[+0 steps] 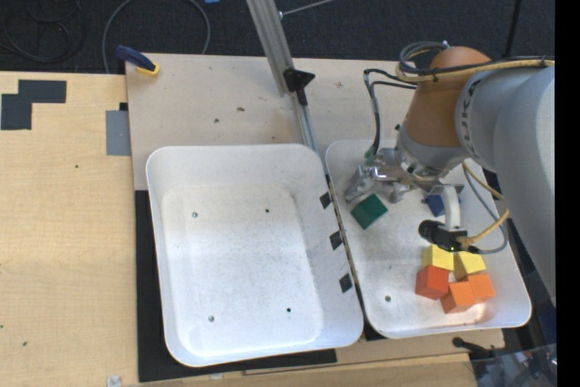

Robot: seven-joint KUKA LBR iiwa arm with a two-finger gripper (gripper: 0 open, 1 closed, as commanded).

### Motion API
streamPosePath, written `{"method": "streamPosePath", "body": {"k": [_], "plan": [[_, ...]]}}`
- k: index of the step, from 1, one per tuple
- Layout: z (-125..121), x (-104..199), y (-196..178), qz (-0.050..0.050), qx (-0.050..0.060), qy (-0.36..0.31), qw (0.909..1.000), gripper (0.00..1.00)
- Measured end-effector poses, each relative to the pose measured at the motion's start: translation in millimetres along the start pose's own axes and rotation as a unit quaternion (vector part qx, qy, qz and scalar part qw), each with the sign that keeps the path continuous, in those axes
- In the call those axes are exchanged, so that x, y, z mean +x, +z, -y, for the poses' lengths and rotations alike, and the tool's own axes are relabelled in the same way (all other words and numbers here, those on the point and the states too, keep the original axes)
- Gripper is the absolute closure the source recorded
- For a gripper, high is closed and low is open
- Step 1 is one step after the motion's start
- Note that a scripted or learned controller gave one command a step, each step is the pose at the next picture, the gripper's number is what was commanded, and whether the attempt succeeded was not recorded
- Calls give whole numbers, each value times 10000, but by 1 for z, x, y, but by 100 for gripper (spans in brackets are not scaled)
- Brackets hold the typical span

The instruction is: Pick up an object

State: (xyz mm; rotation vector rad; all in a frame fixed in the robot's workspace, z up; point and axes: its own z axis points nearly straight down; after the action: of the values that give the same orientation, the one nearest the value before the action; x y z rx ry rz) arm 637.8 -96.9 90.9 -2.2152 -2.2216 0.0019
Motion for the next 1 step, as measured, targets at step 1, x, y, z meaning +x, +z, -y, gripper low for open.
{"method": "streamPosePath", "body": {"k": [1], "plan": [[28, -6, -1, 8, -12, 15, 10000, 0]]}}
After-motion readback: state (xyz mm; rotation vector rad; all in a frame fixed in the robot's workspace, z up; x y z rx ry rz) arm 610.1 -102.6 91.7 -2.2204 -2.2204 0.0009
